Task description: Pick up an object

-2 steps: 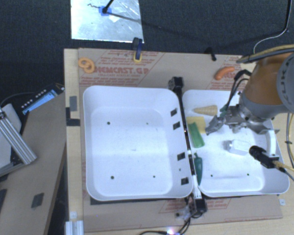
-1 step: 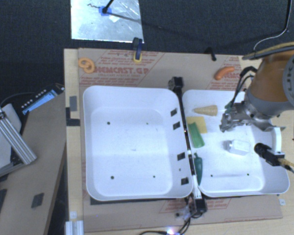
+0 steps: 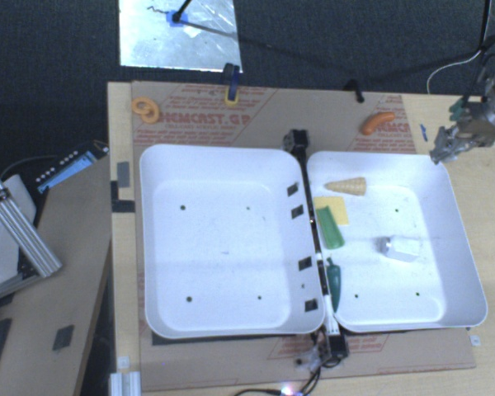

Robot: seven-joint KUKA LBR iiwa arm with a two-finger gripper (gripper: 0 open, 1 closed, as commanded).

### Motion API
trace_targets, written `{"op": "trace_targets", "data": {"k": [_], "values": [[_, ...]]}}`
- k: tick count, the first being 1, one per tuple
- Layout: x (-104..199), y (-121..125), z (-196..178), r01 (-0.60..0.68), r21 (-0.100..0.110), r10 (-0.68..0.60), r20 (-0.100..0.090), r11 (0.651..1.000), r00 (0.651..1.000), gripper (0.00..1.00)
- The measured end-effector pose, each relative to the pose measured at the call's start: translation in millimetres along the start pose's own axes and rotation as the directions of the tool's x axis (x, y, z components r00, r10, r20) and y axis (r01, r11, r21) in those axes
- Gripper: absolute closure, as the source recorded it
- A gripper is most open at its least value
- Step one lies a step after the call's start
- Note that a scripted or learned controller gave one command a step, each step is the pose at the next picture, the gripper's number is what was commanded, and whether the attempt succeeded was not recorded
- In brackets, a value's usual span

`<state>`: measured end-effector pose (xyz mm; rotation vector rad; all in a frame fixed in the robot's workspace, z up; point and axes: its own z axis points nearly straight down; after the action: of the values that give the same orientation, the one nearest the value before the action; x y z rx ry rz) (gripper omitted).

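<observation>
While the tool (image 3: pixel 447 144) hangs at the frame's right edge, above the right bin's (image 3: pixel 454 221) upper right corner, its state cannot be told. In that bin: cone (image 3: pixel 347 186) upper left, yellow block (image 3: pixel 333 210) touching green piece (image 3: pixel 330 228), dark green item (image 3: pixel 333 282) lower left, clear bottle (image 3: pixel 398 247) centre. An orange sausage-shaped item (image 3: pixel 377 123) lies on the tabletop (image 3: pixel 330 110).
</observation>
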<state>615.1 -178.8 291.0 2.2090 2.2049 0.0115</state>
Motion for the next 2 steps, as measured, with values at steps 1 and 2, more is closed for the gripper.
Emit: {"op": "trace_targets", "data": {"k": [1,2], "values": [[28,-15,-186,0.009,-0.003,-0.009,-0.004,1.000,1.000,1.00],[-12,59,-197,0.005,0.012,-0.005,-0.005,1.000,1.000,1.00]]}}
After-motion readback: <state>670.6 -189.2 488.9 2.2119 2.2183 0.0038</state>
